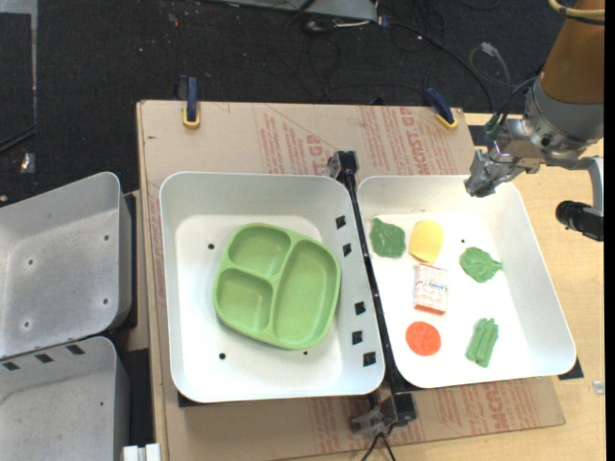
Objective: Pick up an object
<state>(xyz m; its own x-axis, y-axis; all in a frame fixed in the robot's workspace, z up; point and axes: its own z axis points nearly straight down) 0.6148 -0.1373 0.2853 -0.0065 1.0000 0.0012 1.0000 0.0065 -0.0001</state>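
1 fixed camera looks down from above at a slant on the surface (288,133), far enough back to take in both white bins (183,286) side by side, dark floor beyond, and the arm (577,75) entering from the right.

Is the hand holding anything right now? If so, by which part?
Nothing is held. The hand hangs over the right bin's far corner with nothing between its fingers; the nearest item, the yellow piece, lies apart in the bin.
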